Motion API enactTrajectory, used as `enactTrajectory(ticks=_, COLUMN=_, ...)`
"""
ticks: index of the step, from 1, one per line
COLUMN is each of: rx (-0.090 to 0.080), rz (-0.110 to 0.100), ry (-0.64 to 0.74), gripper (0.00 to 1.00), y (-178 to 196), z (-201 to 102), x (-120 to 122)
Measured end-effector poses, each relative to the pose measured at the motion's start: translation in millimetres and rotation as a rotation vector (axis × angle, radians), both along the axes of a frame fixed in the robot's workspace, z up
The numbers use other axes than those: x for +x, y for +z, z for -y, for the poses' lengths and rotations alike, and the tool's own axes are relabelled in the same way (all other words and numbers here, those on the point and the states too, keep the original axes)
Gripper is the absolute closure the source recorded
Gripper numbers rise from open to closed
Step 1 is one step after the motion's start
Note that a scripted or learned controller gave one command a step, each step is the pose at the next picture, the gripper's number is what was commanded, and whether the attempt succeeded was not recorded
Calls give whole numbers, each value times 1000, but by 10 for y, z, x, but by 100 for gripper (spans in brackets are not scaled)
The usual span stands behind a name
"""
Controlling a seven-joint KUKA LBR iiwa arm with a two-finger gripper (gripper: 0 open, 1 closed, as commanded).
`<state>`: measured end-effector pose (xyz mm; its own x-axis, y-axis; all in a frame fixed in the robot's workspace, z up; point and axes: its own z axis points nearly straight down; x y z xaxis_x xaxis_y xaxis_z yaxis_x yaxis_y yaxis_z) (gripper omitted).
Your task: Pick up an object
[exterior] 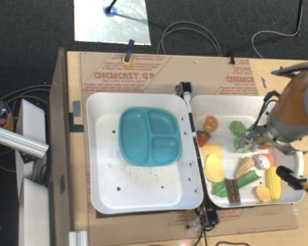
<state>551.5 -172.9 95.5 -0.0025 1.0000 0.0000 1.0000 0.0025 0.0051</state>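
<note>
- The gripper (252, 141) sits low in the right bin (220, 104), right of frame centre, among toy foods; I cannot tell its finger state.
- The green broccoli toy (238, 128), just beside it, looks light, rigid plastic, bumpy; pinch across its narrow sides.
- The corn cob (273, 182), lower right, seems smoother, likelier to roll.

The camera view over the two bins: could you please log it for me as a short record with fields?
left bin: holds a teal divided plate
right bin: holds toy foods
toy foods: pretzel, green broccoli-like piece, yellow cheese-like pieces, corn cob, ice cream cone
arm: reaches in from the right, over the right bin
gripper: low among the foods, beside the green piece
grasp: cannot tell
</note>
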Motion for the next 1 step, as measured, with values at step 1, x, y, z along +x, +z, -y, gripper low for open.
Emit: enactTrajectory(ticks=1, rx=4, rz=7, ry=13, gripper=100, y=944, z=-1070, x=227)
